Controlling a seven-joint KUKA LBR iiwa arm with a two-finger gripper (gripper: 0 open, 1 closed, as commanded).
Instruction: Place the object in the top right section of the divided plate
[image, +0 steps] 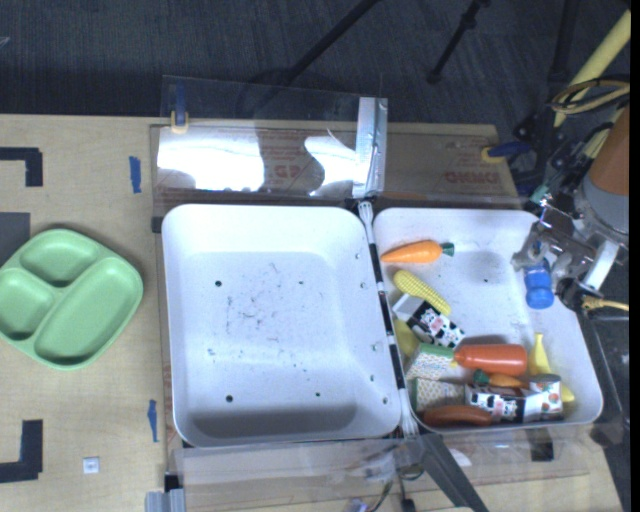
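Reaching in from the right with the arm (603, 190), wrist hanging over the right rim of the right bin (470, 232). Keeping the jaws low there, right against a small blue object (540, 296) at the bin's right side; cannot tell whether standing apart, together, or clamped on that blue piece. Lying well apart from all this, on the table (80, 150) at the far left beyond the left bin (270, 320): the green divided plate (65, 297), showing three hollows. Crowding the near half of the right bin: a carrot (410, 253) lying crosswise toward the far end, a yellow corn cob (420, 292) just below it, a black-and-white patterned piece (437, 325) touching the cob's lower end, and a long red-orange item (490, 356) lying across the pile nearest the front wall.
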